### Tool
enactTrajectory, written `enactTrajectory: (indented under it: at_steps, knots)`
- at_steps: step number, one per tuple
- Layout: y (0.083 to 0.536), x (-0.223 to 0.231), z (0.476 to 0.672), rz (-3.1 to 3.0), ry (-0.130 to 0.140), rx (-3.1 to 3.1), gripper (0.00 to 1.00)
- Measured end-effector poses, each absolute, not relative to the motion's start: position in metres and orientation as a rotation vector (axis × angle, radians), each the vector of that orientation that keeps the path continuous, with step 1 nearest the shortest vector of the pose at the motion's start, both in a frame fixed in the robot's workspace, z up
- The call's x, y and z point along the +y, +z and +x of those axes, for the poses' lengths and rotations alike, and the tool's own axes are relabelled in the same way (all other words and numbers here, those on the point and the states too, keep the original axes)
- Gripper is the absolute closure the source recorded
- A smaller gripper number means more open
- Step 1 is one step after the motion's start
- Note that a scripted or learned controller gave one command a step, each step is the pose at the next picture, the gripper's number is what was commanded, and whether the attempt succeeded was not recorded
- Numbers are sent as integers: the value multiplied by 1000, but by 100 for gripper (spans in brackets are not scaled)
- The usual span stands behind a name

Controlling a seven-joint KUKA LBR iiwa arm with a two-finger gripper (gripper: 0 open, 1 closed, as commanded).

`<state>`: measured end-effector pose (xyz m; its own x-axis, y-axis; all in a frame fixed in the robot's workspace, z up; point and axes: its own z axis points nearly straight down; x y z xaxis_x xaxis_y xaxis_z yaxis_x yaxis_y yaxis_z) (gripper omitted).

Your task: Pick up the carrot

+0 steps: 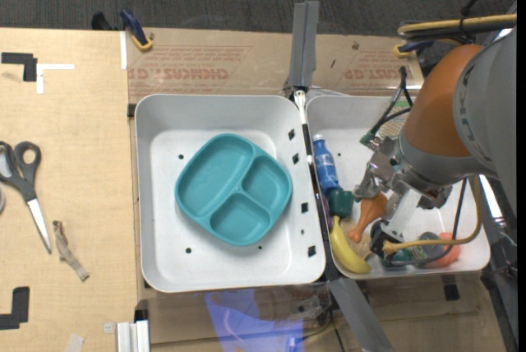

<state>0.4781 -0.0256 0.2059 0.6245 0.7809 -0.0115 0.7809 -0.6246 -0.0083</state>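
Two bins: you had the left bin point(152, 202) carrying just a teal divided plate point(234, 188), well clear of the work.
Right bin: your blue bottle point(325, 164) lay along the near wall of the right bin point(349, 116), a banana point(348, 252) below it.
Carrot: the carrot point(367, 219) lay tilted between banana and arm, green top toward the bottle.
Gripper: your gripper point(385, 192) sat right at the carrot's upper end; whether it was spread or closed, you couldn't tell from here.
Why: it looked lined up for the grasp.
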Motion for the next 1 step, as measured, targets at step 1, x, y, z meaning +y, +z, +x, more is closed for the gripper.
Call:
enactTrajectory:
  at_steps: [1]
  knots:
    - [214,-26,479,-2826,29,-1365,100]
